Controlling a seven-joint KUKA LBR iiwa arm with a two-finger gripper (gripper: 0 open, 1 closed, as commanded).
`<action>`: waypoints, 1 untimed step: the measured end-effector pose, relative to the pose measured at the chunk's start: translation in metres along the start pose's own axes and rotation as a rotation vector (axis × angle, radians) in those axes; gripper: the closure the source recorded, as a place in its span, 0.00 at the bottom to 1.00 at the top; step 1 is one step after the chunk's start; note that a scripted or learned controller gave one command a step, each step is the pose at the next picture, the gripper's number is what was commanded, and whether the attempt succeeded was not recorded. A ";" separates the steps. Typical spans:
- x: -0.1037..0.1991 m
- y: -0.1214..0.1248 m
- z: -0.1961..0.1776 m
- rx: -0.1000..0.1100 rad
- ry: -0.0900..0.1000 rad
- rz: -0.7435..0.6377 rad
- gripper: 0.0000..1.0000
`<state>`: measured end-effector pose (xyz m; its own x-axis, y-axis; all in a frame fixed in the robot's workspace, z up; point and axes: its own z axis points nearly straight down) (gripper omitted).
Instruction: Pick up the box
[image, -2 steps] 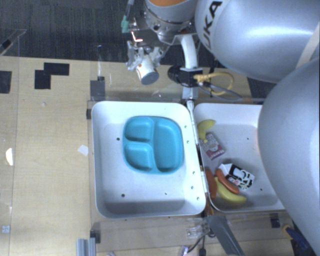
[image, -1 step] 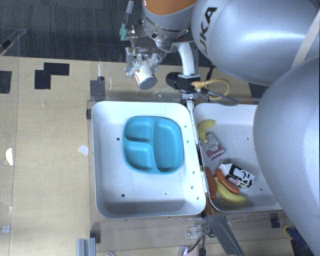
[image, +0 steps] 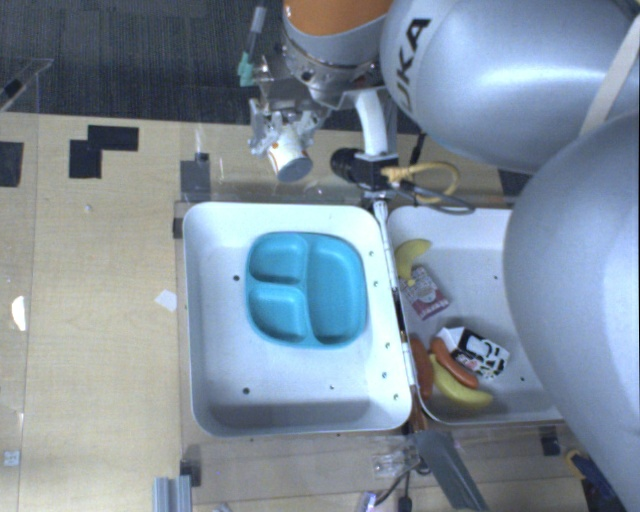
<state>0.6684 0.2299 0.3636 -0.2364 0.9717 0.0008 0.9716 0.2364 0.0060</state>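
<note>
The box (image: 480, 353), small with black and white print, lies in the right bin (image: 490, 232) near its front, against a yellow banana (image: 466, 392) and a red sausage-shaped piece (image: 452, 364). My gripper (image: 283, 140) hangs high beyond the far edge of the left bin (image: 215, 330), well away from the box. A small white cylinder shape (image: 291, 162) shows at the gripper's tip; I cannot tell what it is.
A blue divided plate (image: 305, 288) lies in the middle of the left bin. The right bin also holds a second banana (image: 411, 255) and a pinkish packet (image: 425, 294). The arm's large grey body (image: 560, 200) covers the right bin's right side.
</note>
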 end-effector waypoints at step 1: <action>-0.002 0.000 -0.002 0.000 0.000 -0.031 1.00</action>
<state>0.6684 0.2279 0.3651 -0.2667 0.9638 0.0004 0.9638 0.2667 0.0060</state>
